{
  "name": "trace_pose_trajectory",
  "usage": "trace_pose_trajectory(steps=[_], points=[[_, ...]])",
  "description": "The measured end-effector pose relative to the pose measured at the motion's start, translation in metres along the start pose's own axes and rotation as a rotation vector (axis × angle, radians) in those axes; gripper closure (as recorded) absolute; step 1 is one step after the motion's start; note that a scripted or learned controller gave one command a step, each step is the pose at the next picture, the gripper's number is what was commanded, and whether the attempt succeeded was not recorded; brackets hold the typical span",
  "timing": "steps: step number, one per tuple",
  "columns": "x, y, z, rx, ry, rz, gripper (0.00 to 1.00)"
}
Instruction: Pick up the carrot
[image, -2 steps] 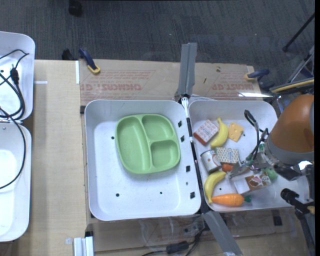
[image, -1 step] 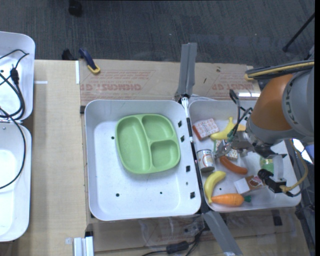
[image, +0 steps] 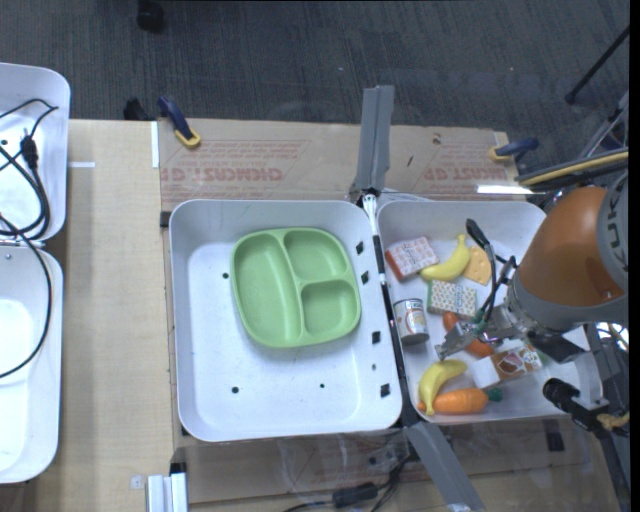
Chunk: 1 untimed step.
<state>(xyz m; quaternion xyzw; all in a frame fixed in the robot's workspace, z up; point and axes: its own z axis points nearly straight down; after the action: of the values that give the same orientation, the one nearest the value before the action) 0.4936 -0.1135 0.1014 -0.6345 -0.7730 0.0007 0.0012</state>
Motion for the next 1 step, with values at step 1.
trace_pose_trajectory(steps=[1], points=[[-0.0066, -0.0168, 0.0096, -0.004, -0.002, -0.254, 0.00]])
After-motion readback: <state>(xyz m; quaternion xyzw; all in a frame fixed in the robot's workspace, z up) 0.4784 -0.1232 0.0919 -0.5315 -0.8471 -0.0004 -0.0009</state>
